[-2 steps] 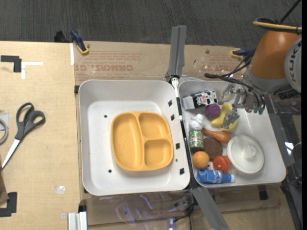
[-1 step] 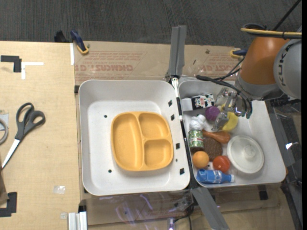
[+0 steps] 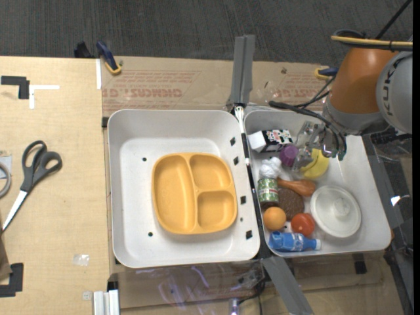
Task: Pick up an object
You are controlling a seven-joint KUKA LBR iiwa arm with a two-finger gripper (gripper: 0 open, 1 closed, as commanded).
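Observation:
My gripper [image 3: 307, 155] reaches down into the back of the right bin [image 3: 367, 176], between a purple object [image 3: 288, 154] and a yellow banana-like toy [image 3: 317, 165]. Its fingertips hang just above these items. Nothing shows clearly between the fingers. Below them lie a carrot [image 3: 297, 186], a green can [image 3: 268, 191], a brown round thing [image 3: 291, 203], an orange [image 3: 274, 218], a tomato [image 3: 302, 224], a blue bottle [image 3: 293, 243] and a white bowl [image 3: 335, 209].
The left bin [image 3: 125, 195] holds a yellow divided plate [image 3: 194, 193]. A black and white box [image 3: 270, 138] sits in the right bin's back left corner. Scissors [image 3: 29, 172] lie on the bench at the far left.

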